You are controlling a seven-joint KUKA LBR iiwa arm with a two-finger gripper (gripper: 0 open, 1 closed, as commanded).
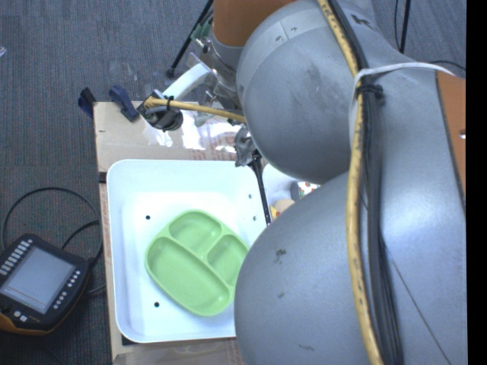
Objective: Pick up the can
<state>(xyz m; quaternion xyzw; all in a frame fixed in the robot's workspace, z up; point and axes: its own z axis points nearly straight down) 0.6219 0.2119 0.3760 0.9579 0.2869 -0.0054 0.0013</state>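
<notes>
Camera view: the state of the gripper [240, 146] could not be told; the can was probably light, thin-walled, slippery; best held mid-body.

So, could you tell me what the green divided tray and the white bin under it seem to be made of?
The green divided tray: probably moulded plastic, matte, uniform colour with soft rounded ridges. The white bin: likely plastic, smooth, slightly glossy, with rounded corners.

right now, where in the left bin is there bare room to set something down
Widest bare floor in the left bin: between the green plate and the far wall. Narrower strips run along the left and near walls. The right side is crowded, with the arm over it.
</notes>
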